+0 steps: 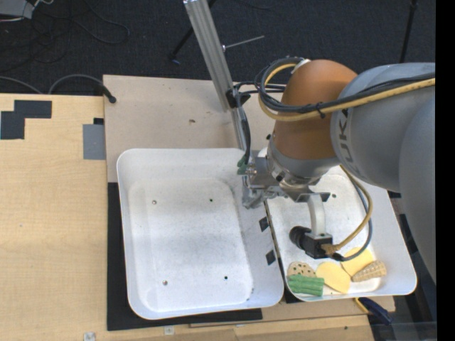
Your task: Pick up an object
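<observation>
Camera view: green piece [306, 284] lies well apart from jaws.

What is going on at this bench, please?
The arm reaches over the right bin, its pincer low by the wall shared with the left bin. A green piece, a yellow disc, a dotted tan disc and a tan wedge lie bunched in the right bin's near corner, apart from the pincer.

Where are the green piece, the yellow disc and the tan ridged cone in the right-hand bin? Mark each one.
green piece [306, 285]: camera view, middle of its upper side.
yellow disc [334, 276]: camera view, centre of its flat face.
tan ridged cone [370, 270]: camera view, middle of its ridged side.
</observation>
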You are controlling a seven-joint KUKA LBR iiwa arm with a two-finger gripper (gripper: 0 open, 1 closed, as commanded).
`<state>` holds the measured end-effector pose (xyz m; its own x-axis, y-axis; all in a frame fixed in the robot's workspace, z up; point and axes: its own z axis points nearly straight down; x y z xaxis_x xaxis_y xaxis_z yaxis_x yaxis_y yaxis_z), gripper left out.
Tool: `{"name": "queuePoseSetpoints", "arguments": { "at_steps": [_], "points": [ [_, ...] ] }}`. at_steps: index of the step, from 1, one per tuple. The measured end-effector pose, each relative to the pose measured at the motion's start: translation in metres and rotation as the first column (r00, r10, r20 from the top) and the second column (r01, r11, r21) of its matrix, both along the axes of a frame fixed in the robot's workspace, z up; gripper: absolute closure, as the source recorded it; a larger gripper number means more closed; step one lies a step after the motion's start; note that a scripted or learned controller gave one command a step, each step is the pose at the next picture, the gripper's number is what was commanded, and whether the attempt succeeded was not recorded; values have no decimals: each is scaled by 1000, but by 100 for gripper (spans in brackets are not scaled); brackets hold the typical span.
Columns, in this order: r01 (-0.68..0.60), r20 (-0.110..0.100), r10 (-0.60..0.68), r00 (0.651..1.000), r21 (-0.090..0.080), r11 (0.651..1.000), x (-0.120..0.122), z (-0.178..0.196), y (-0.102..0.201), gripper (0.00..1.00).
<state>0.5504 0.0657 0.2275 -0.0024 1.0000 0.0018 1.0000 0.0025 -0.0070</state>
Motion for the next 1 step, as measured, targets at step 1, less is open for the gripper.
{"name": "queuePoseSetpoints", "arguments": {
  "at_steps": [1],
  "points": [
    [6,2,-6,1000,-1,1000,1,1,-3,0]
  ]
}}
